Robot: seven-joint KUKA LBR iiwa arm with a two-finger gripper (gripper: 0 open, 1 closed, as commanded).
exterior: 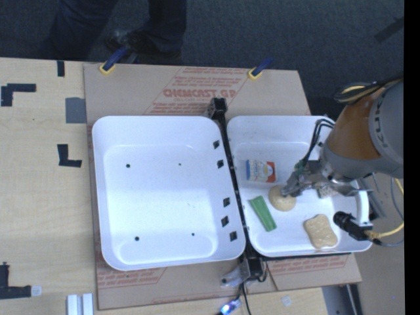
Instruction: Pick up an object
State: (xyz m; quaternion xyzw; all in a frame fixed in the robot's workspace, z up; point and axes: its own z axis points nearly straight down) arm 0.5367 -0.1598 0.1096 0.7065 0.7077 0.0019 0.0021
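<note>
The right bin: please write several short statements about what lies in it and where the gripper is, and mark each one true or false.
1. The gripper is over the right bin. True.
2. The green object lies in the left bin. False: it lies in the right bin, near the divider between the two bins.
3. The gripper is right at the round tan object. True; whether it grips that object cannot be told.
4. The small packet lies nearer the front edge of the bin than the green object. False: it lies farther back, above the green object in the view.
5. A tan sponge-like piece lies in the front right corner of the right bin. True.
</note>
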